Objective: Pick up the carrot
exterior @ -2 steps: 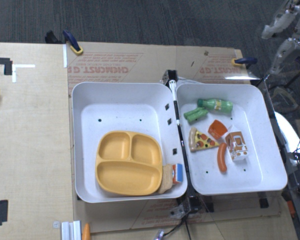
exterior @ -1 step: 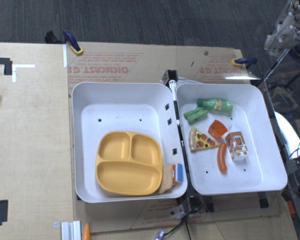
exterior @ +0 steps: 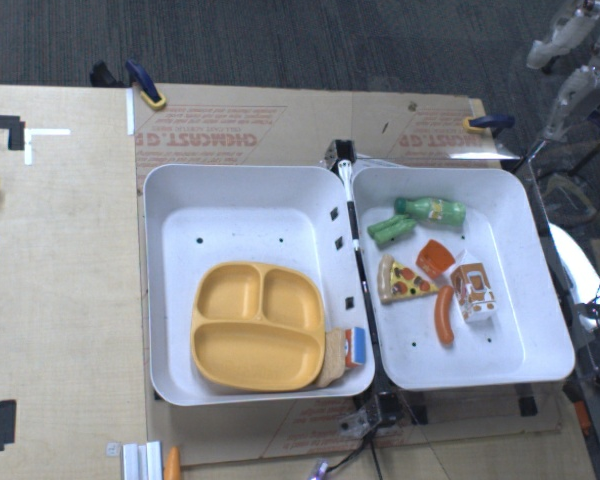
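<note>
1. Gripper (exterior: pixel 572 30): located at the upper right corner of the camera view, outside both bins and above the dark floor. It appears as a pale grey assembly, partly cut off by the frame. Whether it is open or closed cannot be determined. No object is visible in its grasp.

2. Blue clamp (exterior: pixel 488 123): the nearest item to the gripper, below and to its left, on the cardboard edge just beyond the right bin (exterior: pixel 540 268).

3. Right bin contents, in order of increasing separation from the gripper:
   - Green bottle (exterior: pixel 432 209), lying on its side.
   - Green vegetable piece (exterior: pixel 391 230), just beside the bottle.
   - Carrot (exterior: pixel 436 258): a short orange wedge near the bin centre, well apart from the gripper, lying flat and untouched. It sits between the green vegetable piece and the small printed box (exterior: pixel 474 293).
   - Pizza slice (exterior: pixel 405 280), just beside the carrot, on the side away from the gripper.
   - Red sausage (exterior: pixel 444 316), touching or nearly touching the box.

4. Left bin (exterior: pixel 170 268): further from the gripper. It holds a yellow divided plate (exterior: pixel 258 326) with a small packet (exterior: pixel 348 348) at the plate's edge.

5. Second blue clamp (exterior: pixel 145 85): far left on the bench.
</note>
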Robot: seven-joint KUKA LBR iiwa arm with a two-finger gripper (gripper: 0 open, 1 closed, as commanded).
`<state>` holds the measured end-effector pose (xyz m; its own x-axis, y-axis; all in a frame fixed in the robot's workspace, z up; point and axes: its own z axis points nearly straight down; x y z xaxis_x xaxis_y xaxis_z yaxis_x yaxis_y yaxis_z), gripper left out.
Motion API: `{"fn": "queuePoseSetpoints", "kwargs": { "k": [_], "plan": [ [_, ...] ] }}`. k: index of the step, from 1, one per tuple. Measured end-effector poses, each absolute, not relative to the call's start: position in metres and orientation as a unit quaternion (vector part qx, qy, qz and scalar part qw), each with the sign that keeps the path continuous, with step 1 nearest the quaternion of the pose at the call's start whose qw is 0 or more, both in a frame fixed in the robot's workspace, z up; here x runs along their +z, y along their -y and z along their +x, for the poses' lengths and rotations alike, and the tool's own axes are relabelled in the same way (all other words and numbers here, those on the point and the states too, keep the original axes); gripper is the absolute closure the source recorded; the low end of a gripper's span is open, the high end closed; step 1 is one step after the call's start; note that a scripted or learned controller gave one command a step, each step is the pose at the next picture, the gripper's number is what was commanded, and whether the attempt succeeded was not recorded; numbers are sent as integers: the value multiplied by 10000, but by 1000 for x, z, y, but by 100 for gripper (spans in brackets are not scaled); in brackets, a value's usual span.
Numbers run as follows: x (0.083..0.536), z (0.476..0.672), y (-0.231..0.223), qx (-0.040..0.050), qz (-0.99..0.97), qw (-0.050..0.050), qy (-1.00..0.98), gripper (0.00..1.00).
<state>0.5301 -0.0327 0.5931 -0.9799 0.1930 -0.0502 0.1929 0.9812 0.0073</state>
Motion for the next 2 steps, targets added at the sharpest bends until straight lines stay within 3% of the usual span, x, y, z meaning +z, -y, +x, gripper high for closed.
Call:
{"fn": "queuePoseSetpoints", "kwargs": {
  "k": [1,2],
  "plan": [
    [603,533,33,14,966,289,-9949,100],
    [603,533,33,15,965,287,-9949,0]
  ]
}}
